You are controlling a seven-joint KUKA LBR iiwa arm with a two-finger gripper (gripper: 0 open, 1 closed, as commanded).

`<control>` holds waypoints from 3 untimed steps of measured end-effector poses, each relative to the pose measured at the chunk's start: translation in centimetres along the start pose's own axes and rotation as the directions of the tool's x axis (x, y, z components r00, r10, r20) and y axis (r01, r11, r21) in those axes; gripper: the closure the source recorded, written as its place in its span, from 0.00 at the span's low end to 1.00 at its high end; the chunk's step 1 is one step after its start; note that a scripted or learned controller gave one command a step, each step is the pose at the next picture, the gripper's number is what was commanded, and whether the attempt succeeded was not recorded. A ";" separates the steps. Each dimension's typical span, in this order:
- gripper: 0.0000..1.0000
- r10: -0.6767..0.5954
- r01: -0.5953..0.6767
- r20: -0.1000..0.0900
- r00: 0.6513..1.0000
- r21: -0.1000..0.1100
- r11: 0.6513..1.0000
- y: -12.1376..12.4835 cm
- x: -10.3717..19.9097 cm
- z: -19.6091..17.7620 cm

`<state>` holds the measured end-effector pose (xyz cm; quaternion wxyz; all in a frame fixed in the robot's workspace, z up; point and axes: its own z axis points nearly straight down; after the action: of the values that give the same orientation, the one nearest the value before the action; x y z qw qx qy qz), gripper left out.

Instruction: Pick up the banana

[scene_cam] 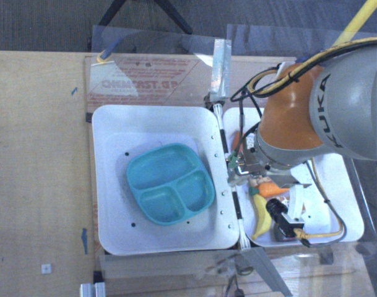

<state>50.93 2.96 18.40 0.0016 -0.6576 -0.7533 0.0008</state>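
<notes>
Yellow banana (260, 216), one; blue plate (169, 183), one

Grey arm (352, 98) in from the right, orange-banded wrist (290, 119) downward, pincer (253, 173) low beneath it

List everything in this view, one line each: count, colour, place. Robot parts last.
bench: one, pale wood, under everything
left bin: one, white, on bench
right bin: one, white, beside left bin
divided plate: one, teal, in left bin
banana: one, yellow, right bin, along its left wall
orange piece: one, orange, right bin, by banana's upper end
arm: one, grey with orange band, over right bin
gripper: one, above banana's upper end
</notes>
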 end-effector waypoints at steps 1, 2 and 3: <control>1.00 -0.268 0.268 0.001 0.963 -0.001 0.963 -1.1 5.7 0.0; 1.00 0.276 -0.276 -0.001 0.961 -0.004 0.961 -1.4 11.4 5.4; 0.00 0.276 -0.276 0.001 0.961 0.000 0.961 -1.5 11.4 5.6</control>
<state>47.86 14.04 12.81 0.0009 -0.7563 -0.6542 0.0013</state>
